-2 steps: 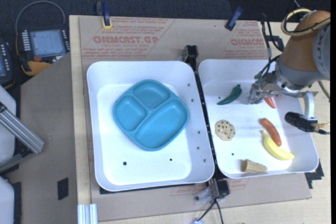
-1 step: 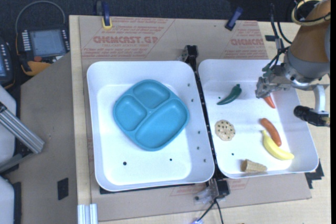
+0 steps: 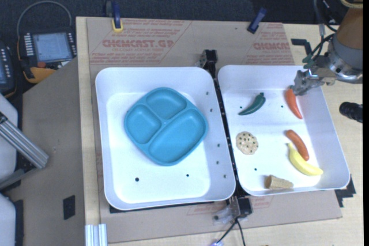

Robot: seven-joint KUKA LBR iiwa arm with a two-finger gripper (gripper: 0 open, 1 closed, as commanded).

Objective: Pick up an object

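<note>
**Fig. — Tool poised at far rim of right bin, over the orange carrot**

Near → far, right bin first. Closest to the camera lies a tan cone-shaped piece, just inside the near wall. Behind it, a yellow banana and a red-orange sausage sit touching or nearly so; hard to tell which. To their left, apart, a round cookie w/ dark spots. Farther back, a green pepper, and right of it the orange carrot, lying lengthwise toward the far wall. All items lie flat and loosely scattered, prob. so each can be reached singly from above.

Left bin holds a blue divided plate, lying slightly askew, compartments up; no small items in it, so prob. not the source bin for this pick.

Farthest: the tool hangs at the carrot's far end, arm entering from the right w/ its orange band above. Nothing is seen between its tips; whether they are spread or pressed together cannot be told at this res. Judged step: approach/descent onto the carrot, the likeliest pick target; grasp not yet shown. Risk: carrot is near the wall, leaving little room on that side.

Both bins rest on a board-covered table.
</note>
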